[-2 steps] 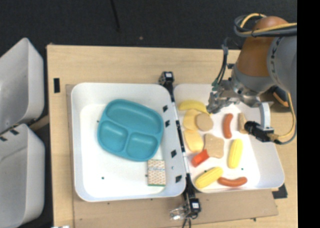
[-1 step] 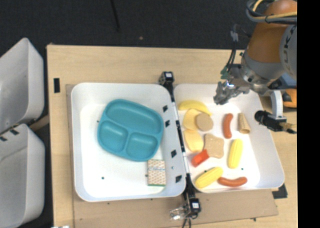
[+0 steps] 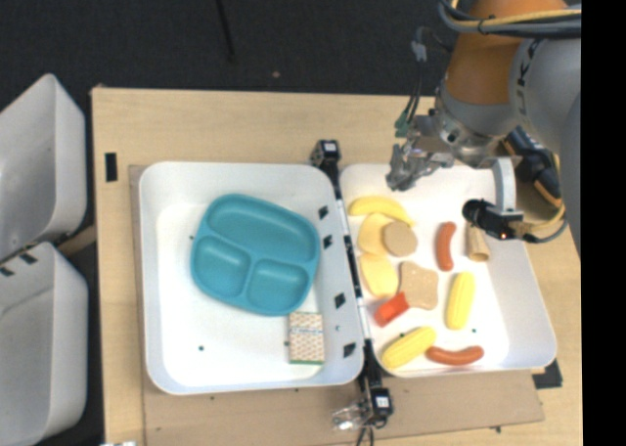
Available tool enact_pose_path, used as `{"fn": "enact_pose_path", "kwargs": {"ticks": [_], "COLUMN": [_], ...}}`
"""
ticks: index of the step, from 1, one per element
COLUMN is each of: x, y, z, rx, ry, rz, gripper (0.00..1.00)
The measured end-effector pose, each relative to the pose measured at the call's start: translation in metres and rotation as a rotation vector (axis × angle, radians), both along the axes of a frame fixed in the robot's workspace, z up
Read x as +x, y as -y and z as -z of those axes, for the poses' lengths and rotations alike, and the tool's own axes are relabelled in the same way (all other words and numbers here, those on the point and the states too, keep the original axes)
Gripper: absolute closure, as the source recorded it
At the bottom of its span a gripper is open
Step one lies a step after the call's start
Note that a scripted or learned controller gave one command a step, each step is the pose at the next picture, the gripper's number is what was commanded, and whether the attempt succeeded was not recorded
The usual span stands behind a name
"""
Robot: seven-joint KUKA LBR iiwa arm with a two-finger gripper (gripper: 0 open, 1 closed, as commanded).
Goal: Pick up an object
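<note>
Target candidate: banana point(image 3: 380, 207), yellow, curved, lying flat at the upper left of the right bin point(image 3: 518, 336), close against the divider. It is the item nearest the pincer point(image 3: 403, 176), which hangs just above and behind it, over the bin's back corner. Pincer tips point down; nothing is seen between them, and how far apart they stand I cannot tell.

Below the banana: a round tan patty point(image 3: 398, 239) resting on pale yellow slices point(image 3: 377, 258), then toast point(image 3: 421, 285) and a red piece point(image 3: 391, 309). Further right, a sausage point(image 3: 445, 245), a corn cob point(image 3: 459, 299); at the front, a second corn cob point(image 3: 407, 346) and another sausage point(image 3: 454, 355).

Items lie loose and crowded, several touching, probably tipped in as a pile for grasp trials.

Left bin point(image 3: 166, 336) carries a teal divided plate point(image 3: 255, 253) and a small patterned box point(image 3: 306, 337). Both bins sit side by side on the tabletop point(image 3: 117, 131).
</note>
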State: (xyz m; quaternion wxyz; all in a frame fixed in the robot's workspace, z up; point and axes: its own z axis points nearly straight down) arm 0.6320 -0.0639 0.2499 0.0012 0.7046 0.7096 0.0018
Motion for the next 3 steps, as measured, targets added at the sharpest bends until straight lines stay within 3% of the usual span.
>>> {"fn": "enact_pose_path", "kwargs": {"ticks": [1, 3], "x": [0.028, 0.024], "y": [-0.045, -0.06], "z": [0.018, 0.008], "rx": [-0.001, -0.002], "ry": [-0.002, -0.004], "rz": [0.001, 0.005], "gripper": [1.0, 1.0]}}
